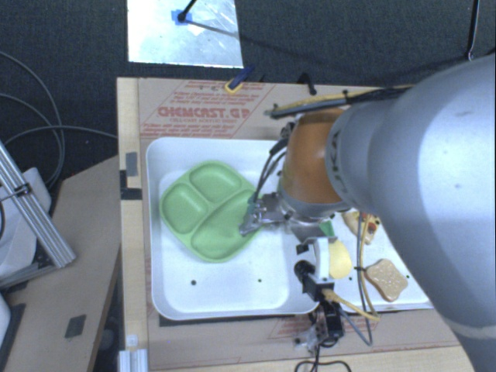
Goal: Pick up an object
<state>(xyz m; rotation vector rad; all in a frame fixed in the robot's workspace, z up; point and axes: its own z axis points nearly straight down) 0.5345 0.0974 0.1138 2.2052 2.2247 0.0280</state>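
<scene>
- Where the gripper [249, 222] meets the green divided plate [208, 210], its tip sits at the plate's right rim; cannot tell whether it grips.
- Plate lies flat in left bin [178, 297].
- Arm [418, 177] hides most of right bin [403, 304].
- Toast slice [386, 279] and a yellow item [339, 260] partly visible there; others too obscured to identify.
</scene>
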